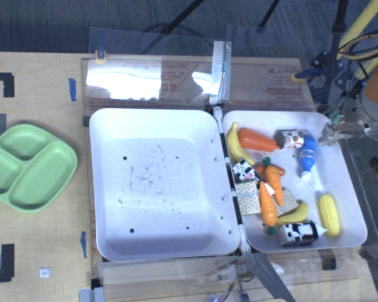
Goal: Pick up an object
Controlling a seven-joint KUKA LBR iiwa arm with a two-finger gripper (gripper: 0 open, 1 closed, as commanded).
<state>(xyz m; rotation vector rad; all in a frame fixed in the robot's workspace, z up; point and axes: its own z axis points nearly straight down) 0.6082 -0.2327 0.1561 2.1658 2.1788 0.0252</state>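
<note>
Glossy plastic corn cob [328,214]

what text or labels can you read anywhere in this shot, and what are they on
None of it reads clearly.
Clear panel behind the bins: reddish print, too blurred to quote.
Its left half: more reddish print, washed out by glare.
Small can in the right bin: red and white label, too small to read.
Blue bottle: no legible label.
Patterned card by the carrots: markings, no readable words.
</note>
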